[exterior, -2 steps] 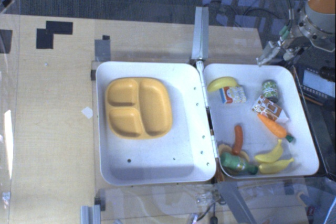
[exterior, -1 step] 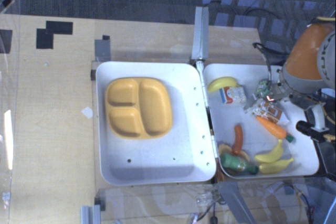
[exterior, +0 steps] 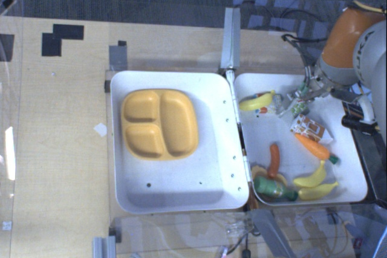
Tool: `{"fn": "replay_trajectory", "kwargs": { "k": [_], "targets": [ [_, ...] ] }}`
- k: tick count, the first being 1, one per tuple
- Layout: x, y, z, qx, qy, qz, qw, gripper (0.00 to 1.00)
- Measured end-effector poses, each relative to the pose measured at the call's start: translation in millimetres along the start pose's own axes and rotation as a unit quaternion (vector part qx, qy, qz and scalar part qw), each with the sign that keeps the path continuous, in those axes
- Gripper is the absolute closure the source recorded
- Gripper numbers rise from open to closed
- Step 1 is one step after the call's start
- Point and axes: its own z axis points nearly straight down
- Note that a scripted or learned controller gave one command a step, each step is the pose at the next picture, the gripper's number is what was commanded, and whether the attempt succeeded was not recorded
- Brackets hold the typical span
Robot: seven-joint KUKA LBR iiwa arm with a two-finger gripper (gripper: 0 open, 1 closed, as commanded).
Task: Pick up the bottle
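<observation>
A: Okay, left to right, quick. What's far left of the gripper (exterior: 307, 92)?

B: The left bin (exterior: 175, 193), well away from it, with a yellow divided plate (exterior: 160, 124) inside.

A: And the bottle (exterior: 290, 106)?

B: In the right bin (exterior: 347, 190), far part. It's just left of the gripper and a touch nearer the camera, and its right end looks to reach the gripper tip. Contact is unclear.

A: Axis?

B: It's lying down, with the long axis roughly left-right and the right end tilted slightly toward the gripper. I can't tell which end has the cap.

A: Look?

B: Clear, see-through plastic with small green patches. It's hard to read against the white bin.

A: Grip state?

B: Can't tell, too small and cluttered there. Nothing is visibly held.

A: Neighbours?

B: A yellow banana (exterior: 255, 101) just beyond the bottle's left end. A small carton (exterior: 307, 128) and a carrot (exterior: 314, 147) nearer the camera than the gripper.
</observation>
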Motion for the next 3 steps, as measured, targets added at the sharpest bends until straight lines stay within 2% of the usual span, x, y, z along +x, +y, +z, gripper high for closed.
{"fn": "replay_trajectory", "kwargs": {
  "k": [1,2,3],
  "targets": [
    [67.9,32.0,-2.7,-0.009,-0.013,-0.025,0.9996,0.0],
    [69.9,32.7,-2.8,-0.009,-0.014,-0.028,0.9995,0.0],
    [55.2,31.1,-3.2,-0.018,-0.008,0.106,0.9941,0.0]
  ]
}}
